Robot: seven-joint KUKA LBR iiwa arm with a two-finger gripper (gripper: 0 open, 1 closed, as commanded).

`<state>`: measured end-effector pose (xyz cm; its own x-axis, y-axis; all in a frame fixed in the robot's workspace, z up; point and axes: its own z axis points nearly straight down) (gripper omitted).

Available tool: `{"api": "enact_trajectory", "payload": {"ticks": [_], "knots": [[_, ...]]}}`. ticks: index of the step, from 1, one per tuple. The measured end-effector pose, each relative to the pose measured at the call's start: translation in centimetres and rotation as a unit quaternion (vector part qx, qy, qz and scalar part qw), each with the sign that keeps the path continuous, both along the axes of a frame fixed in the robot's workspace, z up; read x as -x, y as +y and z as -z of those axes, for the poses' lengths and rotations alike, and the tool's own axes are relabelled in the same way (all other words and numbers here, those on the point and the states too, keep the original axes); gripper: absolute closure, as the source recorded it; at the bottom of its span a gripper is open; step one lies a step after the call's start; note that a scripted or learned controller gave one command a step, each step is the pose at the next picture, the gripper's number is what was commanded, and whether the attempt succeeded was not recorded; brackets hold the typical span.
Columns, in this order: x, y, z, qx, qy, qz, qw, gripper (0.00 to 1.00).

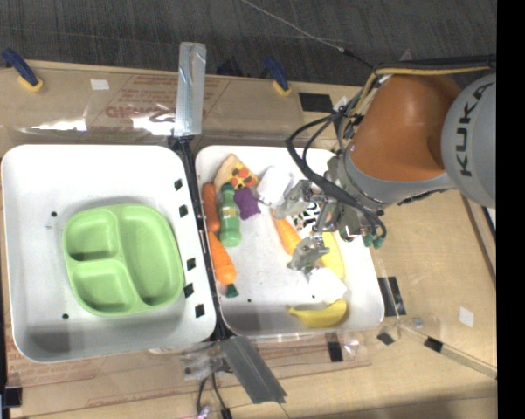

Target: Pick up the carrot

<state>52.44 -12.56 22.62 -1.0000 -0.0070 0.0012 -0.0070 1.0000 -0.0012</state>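
Note:
A long orange carrot (222, 264) with a green end lies along the left wall of the right bin (271, 321). A shorter orange carrot-like piece (286, 233) rests near the bin's middle. My gripper (299, 229) hangs low over that piece, its fingers spread apart, one finger (290, 201) beyond it and the other just in front. The piece lies between them on the bin floor; I cannot see them pressing on it. The arm's orange band and wrist hide the bin's right side.
A green bottle (230, 221), a purple item (246, 203), a pizza slice (236, 175) and an orange-red sausage shape (210, 204) crowd the bin's upper left. A banana (320, 314) lies at the front. The left bin (17, 234) holds a green divided plate (122, 258).

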Motion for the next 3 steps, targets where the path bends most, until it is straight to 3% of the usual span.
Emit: {"api": "enact_trajectory", "payload": {"ticks": [1,2,3], "knots": [[1.0,-1.5,13.5,-0.0007,-0.001,-0.107,0.9943,0.00],[-4.1,-3.9,13.3,-0.0004,-0.002,-0.139,0.9904,0.00],[-4.2,-3.6,12.2,-0.0005,-0.003,-0.143,0.9898,1.00]]}}
